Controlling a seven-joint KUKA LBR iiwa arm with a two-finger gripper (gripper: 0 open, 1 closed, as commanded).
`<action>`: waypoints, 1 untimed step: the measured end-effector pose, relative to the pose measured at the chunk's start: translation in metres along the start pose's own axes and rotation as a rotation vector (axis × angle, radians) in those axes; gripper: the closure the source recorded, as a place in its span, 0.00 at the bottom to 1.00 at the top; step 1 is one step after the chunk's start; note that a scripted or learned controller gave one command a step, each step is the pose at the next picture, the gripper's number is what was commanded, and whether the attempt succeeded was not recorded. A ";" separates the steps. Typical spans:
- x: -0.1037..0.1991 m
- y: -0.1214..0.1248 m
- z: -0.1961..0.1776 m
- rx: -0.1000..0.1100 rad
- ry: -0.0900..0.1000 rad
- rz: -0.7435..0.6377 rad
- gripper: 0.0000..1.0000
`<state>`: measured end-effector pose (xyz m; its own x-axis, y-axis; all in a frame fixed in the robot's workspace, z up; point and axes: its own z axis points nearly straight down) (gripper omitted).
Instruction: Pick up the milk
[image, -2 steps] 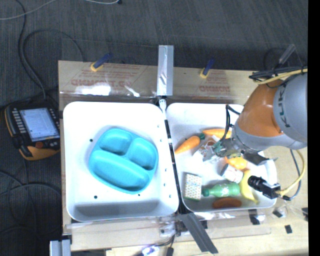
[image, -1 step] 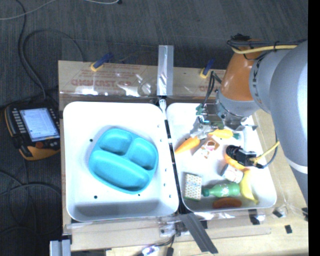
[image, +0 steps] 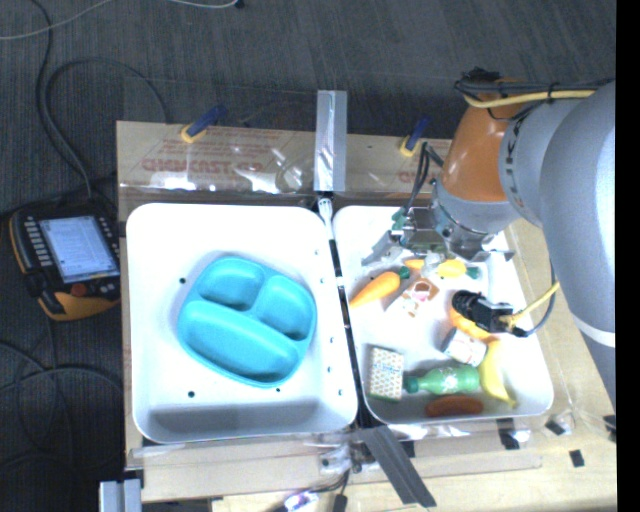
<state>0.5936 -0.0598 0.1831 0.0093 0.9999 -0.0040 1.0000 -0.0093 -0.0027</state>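
light: bright, even, overhead | shadows: soft, faint | glare: white bins (image: 160, 240) washed out | focus: slightly soft

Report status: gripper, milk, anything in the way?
Gripper above right bin, far end. Small white carton, probably the milk, lies free near it. Carrot and yellow piece crowd the carton.

— What colour is the arm (image: 575, 170)?
— Smooth grey, thick and rounded, with an orange band (image: 472, 150) above the wrist.
— And cables?
— One yellow cable (image: 530, 96) over the band. The pincer (image: 398, 238) is dull grey metal.
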 end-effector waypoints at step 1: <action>-0.049 -0.057 0.066 0.001 0.003 -0.146 0.00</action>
<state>0.5360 -0.1086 0.1171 -0.1361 0.9907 -0.0004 0.9907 0.1361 -0.0044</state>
